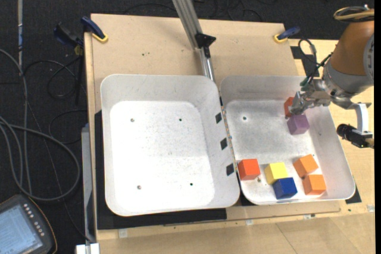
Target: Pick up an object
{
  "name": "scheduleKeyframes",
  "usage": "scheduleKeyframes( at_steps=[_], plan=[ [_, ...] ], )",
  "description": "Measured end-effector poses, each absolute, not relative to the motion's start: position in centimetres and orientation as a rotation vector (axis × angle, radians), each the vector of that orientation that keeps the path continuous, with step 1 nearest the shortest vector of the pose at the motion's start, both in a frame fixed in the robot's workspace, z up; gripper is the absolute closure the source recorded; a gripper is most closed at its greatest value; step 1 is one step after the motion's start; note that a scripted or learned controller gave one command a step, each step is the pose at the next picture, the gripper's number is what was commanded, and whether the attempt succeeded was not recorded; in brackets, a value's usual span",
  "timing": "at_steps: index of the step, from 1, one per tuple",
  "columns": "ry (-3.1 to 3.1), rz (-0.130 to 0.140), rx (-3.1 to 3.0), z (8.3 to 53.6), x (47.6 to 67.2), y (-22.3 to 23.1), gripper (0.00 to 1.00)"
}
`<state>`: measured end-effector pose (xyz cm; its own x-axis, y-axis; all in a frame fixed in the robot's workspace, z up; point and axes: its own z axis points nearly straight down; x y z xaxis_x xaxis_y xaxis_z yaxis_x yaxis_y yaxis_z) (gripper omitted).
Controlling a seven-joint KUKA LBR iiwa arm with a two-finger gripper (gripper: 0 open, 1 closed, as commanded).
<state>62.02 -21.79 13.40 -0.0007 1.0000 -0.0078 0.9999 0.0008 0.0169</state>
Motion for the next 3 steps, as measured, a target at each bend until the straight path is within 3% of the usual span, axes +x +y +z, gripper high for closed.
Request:
scheduleKeyframes(
  at_steps=[2, 3],
  plan=[
    [2.220, 0.004, 2.214, 23.6, 62.6, -22.3, 1.00],
    [2.229, 0.003, 2.213, 24.6, 62.3, -17.1, 1.00]
  ],
)
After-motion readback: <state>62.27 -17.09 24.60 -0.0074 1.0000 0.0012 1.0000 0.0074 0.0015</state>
